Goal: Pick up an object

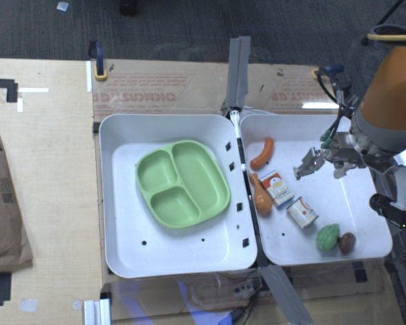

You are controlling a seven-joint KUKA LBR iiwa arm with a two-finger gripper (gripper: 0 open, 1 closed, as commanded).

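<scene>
The right bin (365, 202) holds several small items. An orange sausage (262, 153) lies near its far left corner. Below it are an orange pear-shaped piece (260, 195), a small white and red carton (279, 188) and a short can (302, 213). A green lumpy item (328, 237) and a brown one (347, 242) sit near the front edge. My gripper (323, 166) hangs over the middle of this bin, to the right of the sausage and above the can. It is open, with nothing between its fingers.
A green divided plate (183, 183) lies in the left bin (122, 202). A raised divider (242, 181) separates the two bins. A brown paper bag (3, 202) rests on the bench at the far left.
</scene>
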